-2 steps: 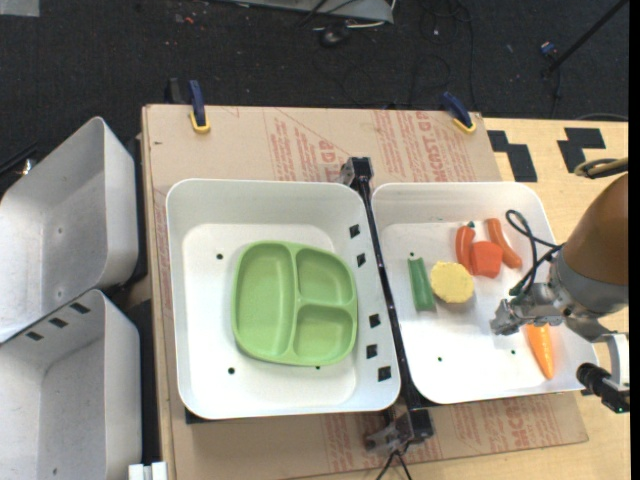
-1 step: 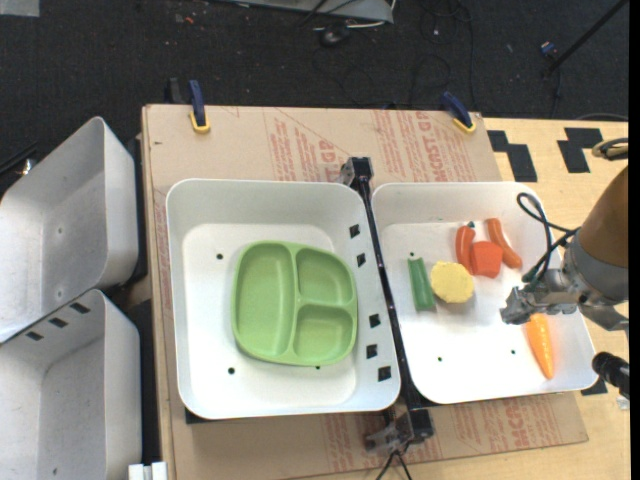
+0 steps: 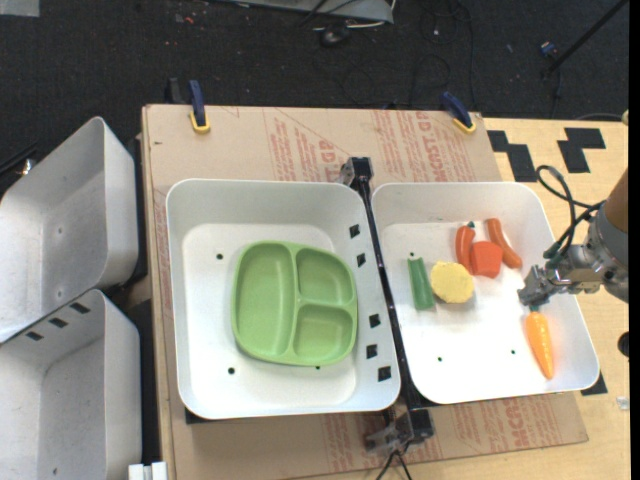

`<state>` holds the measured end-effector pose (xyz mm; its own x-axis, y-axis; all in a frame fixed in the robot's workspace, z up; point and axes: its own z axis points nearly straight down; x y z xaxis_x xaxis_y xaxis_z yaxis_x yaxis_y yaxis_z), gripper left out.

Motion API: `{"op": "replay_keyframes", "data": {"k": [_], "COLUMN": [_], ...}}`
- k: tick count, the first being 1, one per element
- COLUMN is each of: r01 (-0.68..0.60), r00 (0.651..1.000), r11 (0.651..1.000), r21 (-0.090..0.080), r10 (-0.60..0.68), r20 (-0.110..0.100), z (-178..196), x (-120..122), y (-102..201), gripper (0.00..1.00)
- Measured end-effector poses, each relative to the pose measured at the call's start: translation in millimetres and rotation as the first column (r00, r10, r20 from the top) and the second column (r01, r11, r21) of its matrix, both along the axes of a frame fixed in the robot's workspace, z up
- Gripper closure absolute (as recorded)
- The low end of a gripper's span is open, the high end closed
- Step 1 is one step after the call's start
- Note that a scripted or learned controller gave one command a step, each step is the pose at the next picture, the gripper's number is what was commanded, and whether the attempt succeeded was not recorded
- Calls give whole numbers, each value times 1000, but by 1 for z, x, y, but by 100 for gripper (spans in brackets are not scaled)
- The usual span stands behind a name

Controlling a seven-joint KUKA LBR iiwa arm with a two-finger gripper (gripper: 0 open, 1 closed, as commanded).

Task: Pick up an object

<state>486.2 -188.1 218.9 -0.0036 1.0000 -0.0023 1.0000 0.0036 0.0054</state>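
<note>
The claw (image 3: pixel 533 290) is seen low over the right bin (image 3: pixel 480 198), at its right wall, and whether it is apart or together cannot be told, so nothing is counted as held. A carrot (image 3: pixel 540 344) lies just below the claw, probably the target given that closeness; a yellow piece (image 3: pixel 452 283), a green stick (image 3: pixel 421 282) and a red-orange cluster (image 3: pixel 484 256) sit to its left, well apart. The green plate (image 3: pixel 295 303) in the left bin (image 3: pixel 200 268) is far left, likely a drop-off spot.
</note>
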Motion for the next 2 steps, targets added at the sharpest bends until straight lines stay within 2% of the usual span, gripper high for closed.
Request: {"op": "replay_keyframes", "data": {"k": [1, 2], "r01": [1, -3], "r00": [1000, 1000], "r11": [1000, 1000], "r21": [1, 4], "r10": [-1, 3], "r20": [-3, -7], "z": [11, 3], "x": [1, -4], "y": [0, 49], "gripper": [100, 100]}}
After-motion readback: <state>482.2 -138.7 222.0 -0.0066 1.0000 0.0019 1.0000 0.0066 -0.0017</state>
